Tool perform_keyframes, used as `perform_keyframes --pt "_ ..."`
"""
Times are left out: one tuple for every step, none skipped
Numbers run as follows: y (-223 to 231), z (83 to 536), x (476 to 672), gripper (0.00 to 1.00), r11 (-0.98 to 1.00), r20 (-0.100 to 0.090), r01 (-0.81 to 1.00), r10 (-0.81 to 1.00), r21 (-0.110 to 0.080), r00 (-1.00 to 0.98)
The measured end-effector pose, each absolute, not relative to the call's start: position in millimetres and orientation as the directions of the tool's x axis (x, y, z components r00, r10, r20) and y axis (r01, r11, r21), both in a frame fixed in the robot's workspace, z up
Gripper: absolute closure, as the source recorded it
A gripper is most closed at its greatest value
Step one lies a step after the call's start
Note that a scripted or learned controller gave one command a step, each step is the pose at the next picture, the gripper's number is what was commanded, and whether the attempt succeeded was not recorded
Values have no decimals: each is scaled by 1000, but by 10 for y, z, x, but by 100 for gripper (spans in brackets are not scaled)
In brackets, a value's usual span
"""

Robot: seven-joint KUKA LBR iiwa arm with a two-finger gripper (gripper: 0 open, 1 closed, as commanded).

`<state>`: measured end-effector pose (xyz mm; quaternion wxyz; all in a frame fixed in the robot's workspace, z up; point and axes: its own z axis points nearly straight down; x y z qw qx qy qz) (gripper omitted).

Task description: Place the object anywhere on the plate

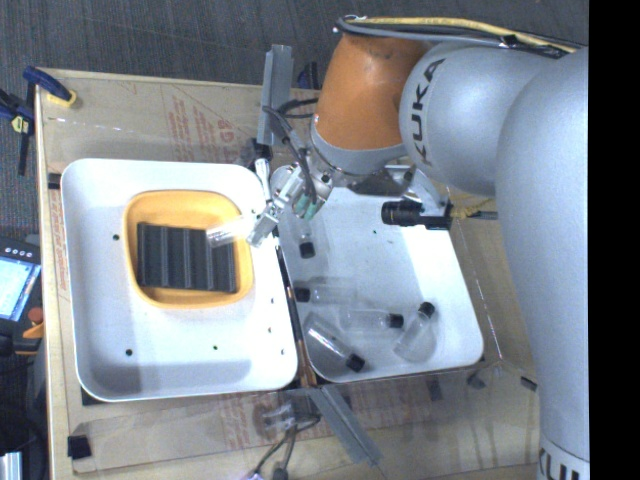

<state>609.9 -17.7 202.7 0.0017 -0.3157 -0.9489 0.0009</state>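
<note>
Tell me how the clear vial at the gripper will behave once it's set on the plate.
The vial looks like a small clear cylinder lying on its side, so it will probably roll unless the ribs of the dark insert catch it. Its smooth clear wall suggests it may slip in the gripper. It seems light, so a nudge could send it off the yellow plate.

Two bins sit side by side on the bench (150, 98): the left bin (100, 338) and the right bin (450, 298). In the left bin lies the plate (185, 206), with a ridged tray (180, 258) on it. Over the plate's right rim hangs the gripper (262, 223), a small vial (228, 233) between its fingers. At the near end of the right bin lie several vials (380, 320), close together.
</note>
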Motion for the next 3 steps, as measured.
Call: perform_keyframes --pt "-629 1924 6323 0 948 -2 317 317 0 -948" --pt "-84 1929 6431 0 933 -3 359 359 0 -933" --pt "358 1925 6400 0 997 1 76 76 0 -997"
